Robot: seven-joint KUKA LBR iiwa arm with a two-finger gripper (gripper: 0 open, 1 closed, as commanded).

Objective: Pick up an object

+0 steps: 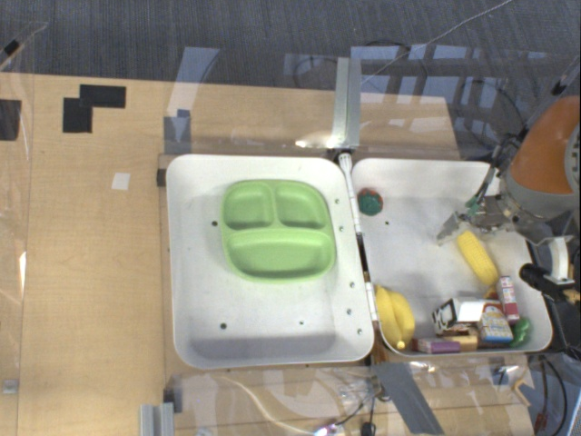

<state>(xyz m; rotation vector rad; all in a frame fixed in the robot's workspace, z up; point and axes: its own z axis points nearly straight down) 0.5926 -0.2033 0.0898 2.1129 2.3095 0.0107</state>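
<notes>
- The gripper (pixel 472 214) hangs over the right bin (pixel 413 184), its fingers spread open with nothing between them.
- A yellow corn cob (pixel 477 257) lies just below the gripper.
- A green ball (pixel 369 203) sits well left of the gripper, near the bin's left wall.
- A banana (pixel 394 313) and small boxes (pixel 472 321) lie along the bin's lower edge.
- A green divided plate (pixel 276 229) rests in the left bin (pixel 195 316).

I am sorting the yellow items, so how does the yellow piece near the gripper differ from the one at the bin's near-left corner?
The yellow piece near the gripper is slim and lies alone on the open floor of the right bin; the corner yellow piece is plumper and sits against the bin's wall. The first lies slanted; the second lies nearer the clutter along the front edge. Both are yellow and lie in the same bin.
</notes>
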